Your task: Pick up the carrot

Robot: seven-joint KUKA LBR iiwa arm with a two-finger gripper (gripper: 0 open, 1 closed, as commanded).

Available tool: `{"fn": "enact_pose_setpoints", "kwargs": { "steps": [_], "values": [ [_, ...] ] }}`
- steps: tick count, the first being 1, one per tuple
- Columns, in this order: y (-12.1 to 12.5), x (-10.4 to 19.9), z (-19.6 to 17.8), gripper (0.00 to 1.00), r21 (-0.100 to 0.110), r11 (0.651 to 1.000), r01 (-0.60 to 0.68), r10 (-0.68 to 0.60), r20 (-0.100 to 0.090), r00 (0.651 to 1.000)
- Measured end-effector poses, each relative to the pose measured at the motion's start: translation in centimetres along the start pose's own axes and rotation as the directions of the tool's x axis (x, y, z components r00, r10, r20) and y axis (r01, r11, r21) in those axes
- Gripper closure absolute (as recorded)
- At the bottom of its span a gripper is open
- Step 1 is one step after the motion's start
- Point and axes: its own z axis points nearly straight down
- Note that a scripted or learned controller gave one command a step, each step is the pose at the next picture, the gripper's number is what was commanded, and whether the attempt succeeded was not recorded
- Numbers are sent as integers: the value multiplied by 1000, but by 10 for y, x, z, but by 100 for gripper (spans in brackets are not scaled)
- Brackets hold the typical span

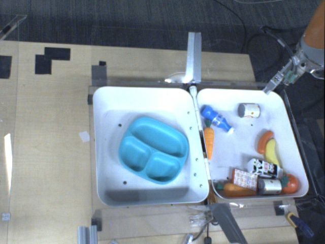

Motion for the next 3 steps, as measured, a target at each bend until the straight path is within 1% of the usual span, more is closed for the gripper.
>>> {"fn": "enact_pose_setpoints", "kwargs": {
  "steps": [3],
  "values": [
    [4, -2, -26, 100, -5, 1000, 7, -7, 8, 1000]
  ]
}}
